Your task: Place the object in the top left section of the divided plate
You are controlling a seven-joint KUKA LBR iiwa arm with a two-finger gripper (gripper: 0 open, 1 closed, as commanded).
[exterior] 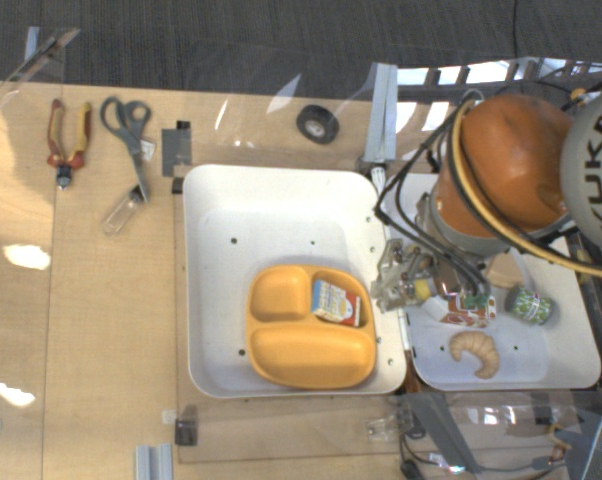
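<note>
From my seat, the gripper (399, 280) sits low over the seam between the two bins, at the left edge of the right bin (581, 368). I cannot tell whether it is parted or closed; cables and the wrist crowd it. The divided plate (309, 353) lies in the left bin (241, 228), at about nine o'clock from the gripper, and its top left section (279, 294) is the far compartment. A small carton (338, 304) already rests in the top right section. The croissant (478, 351) lies at four o'clock, long axis roughly three-to-nine.
</note>
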